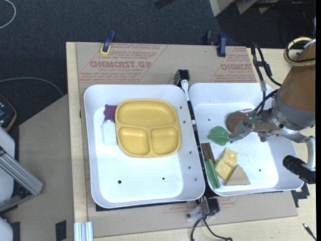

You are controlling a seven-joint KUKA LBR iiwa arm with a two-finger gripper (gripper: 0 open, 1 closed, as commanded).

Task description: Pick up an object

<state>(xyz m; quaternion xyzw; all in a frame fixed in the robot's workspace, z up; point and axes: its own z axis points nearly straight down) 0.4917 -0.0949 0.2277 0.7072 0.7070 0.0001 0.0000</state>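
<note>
Grey and orange, the arm (300, 92) reaches in over the right bin (210, 95), and its gripper (239, 130) hangs low above the bin's middle. The fingers (235, 134) point toward the left bin (145, 185); whether they are spread or closed I cannot tell, since the dark metal blurs together there.

Right at the fingers sits a brown rounded object (234, 119), touching or overlapping the tips, though nothing shows it clamped between them. Just beside the fingers, on the side toward the left bin, lies a green leaf-shaped piece (218, 135). Nearer the camera than the fingers, a pale yellow block (226, 163) rests against a tan wedge (238, 176), and a long green strip (211, 172) lies along the bin wall next to a dark brown bar (205, 152).

Well apart from the fingers, in the left bin, a yellow three-compartment plate (148, 126) lies flat (compartments facing up). At its far edge from the fingers, a purple object (110, 112) and a white bottle-like thing (109, 132) touch the plate's rim.

Both bins rest side by side on a cardboard-covered worktop (150, 59), printed in red lettering.
</note>
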